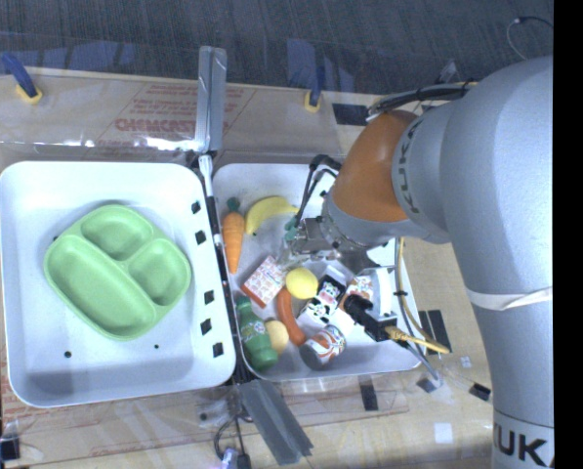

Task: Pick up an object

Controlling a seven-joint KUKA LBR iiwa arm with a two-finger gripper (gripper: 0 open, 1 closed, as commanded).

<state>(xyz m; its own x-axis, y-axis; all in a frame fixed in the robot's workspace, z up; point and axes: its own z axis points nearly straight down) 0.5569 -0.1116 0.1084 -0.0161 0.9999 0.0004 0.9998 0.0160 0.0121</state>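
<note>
Camera view, going left to right: the left bin (37,360) has a green divided plate (117,269) sitting in it. The right bin (262,176) is packed with toy food, namely a carrot (233,239), a banana (269,210), a little red-and-white box (264,281), a lemon (302,283) and a green bottle (253,338). The gripper (311,234) hangs low over that pile, just right of the banana and above the lemon. Honestly can't tell how it's set from here.
</note>
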